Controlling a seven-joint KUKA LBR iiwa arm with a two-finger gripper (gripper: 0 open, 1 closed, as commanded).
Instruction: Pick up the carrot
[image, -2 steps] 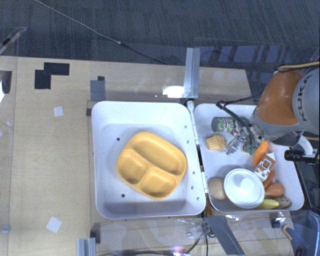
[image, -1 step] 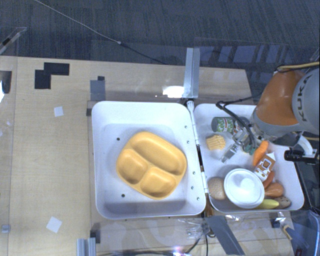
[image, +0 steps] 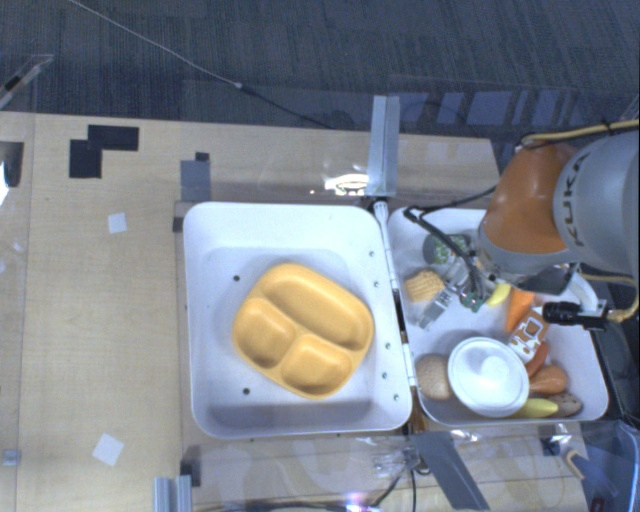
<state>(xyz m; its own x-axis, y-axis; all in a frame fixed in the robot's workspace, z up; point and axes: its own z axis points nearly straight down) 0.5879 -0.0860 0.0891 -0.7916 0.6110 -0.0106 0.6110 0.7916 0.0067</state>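
Bench (image: 90, 330), pale wood, bearing two shallow white bins side by side. Left bin (image: 210, 400): holds one yellow divided plate (image: 302, 328) with three compartments, lying flat near the bin's centre. Right bin (image: 590, 385): holds assorted toy foods and dishware. Item, white bowl (image: 488, 375), upright, toward the bin's 6 o'clock edge. Item, tan round piece (image: 432, 374), just beside the bowl at its 9 o'clock. Item, carrot (image: 520, 308), orange, lying at the bowl's 1 o'clock, partly under the arm. Item, orange-and-white packet (image: 533, 335), just beside the carrot at its 5 o'clock. Item, rounded orange-brown piece (image: 548, 379), touching the bowl at its 3 o'clock. Item, banana (image: 540, 407), yellow, at the bowl's 5 o'clock along the bin's lower wall. Item, yellow corn-like piece (image: 423, 286), at the bowl's 11 o'clock. Arm (image: 600, 200), grey with orange band, entering from 3 o'clock. Gripper (image: 455, 290), lowered in the right bin between the corn-like piece and the carrot, at the carrot's 9 o'clock; whether its fingers are apart or together cannot be told, and nothing is seen between them.
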